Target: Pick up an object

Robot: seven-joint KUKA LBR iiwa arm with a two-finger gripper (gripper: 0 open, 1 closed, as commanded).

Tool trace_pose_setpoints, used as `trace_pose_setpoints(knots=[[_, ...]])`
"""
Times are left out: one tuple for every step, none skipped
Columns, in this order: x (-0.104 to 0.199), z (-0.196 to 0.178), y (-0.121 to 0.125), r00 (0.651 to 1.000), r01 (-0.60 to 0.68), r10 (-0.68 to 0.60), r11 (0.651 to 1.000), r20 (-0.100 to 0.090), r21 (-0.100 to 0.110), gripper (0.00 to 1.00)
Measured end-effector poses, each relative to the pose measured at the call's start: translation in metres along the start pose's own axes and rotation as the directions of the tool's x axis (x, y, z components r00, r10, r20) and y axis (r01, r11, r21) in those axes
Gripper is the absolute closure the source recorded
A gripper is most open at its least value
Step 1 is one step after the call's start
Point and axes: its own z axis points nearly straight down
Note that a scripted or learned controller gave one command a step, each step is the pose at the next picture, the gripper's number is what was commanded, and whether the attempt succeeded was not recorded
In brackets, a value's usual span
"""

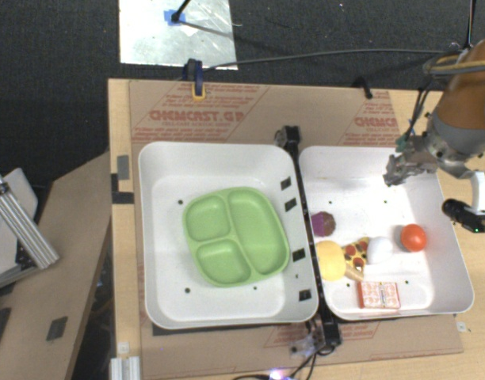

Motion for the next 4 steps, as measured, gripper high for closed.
trace_pose_setpoints(knots=[[-0.009, -0.061, 0.001, 1.000, 0.000, 0.000, 1.000, 0.001, -0.002, 1.00], [-0.009, -0.101, 0.003, 1.000, 0.004, -0.004, 1.000, 0.000, -0.001, 1.00], [0.042, -0.088, 0.008, 1.000, 0.008, -0.008, 1.000, -0.002, 0.004, 1.00], [0.096, -0.079, -0.005, 1.000, 0.009, -0.009, 1.000, -0.003, 0.006, 1.00]])
